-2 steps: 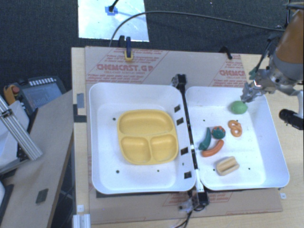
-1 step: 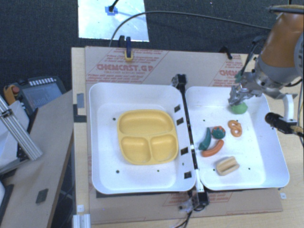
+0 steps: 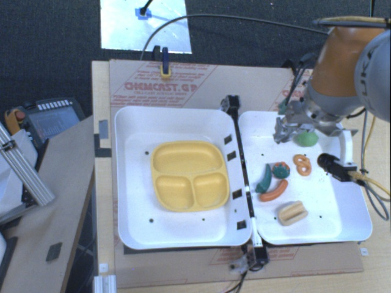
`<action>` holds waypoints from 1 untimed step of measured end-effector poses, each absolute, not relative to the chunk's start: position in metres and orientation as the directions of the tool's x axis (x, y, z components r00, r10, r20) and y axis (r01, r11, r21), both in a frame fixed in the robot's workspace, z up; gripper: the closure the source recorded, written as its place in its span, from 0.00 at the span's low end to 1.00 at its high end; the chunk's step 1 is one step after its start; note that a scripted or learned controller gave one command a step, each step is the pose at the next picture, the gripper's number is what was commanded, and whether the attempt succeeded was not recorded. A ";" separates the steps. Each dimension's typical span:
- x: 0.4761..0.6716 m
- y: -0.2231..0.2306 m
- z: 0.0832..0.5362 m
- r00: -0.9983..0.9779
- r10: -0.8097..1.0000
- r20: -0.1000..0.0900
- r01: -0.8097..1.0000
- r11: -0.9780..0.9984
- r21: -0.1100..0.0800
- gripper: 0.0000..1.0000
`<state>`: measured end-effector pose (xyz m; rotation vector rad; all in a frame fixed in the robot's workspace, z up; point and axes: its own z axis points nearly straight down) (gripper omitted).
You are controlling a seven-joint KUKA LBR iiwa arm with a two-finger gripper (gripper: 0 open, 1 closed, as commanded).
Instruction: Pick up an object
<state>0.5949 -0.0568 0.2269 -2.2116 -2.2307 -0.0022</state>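
My gripper (image 3: 286, 130) hangs low over the back of the right bin (image 3: 348, 221), under the orange-banded arm. A round green fruit (image 3: 307, 140) lies just to its right, partly under the wrist; I cannot tell whether they touch. Toward the front of this bin lie an orange pretzel (image 3: 302, 164), a dark green pepper (image 3: 265, 177), a small red and green piece (image 3: 281, 170), an orange sausage (image 3: 274, 191) and a tan bun (image 3: 291, 212).
The left bin (image 3: 131, 163) holds a yellow three-part tray (image 3: 187, 175). A black divider strip (image 3: 240, 163) runs between the bins. A black fitting with a yellow cable (image 3: 335, 165) sits at the right bin's right side.
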 end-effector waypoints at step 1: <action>0.589 -0.001 0.225 -0.009 1.000 0.001 1.000 0.009 0.001 1.00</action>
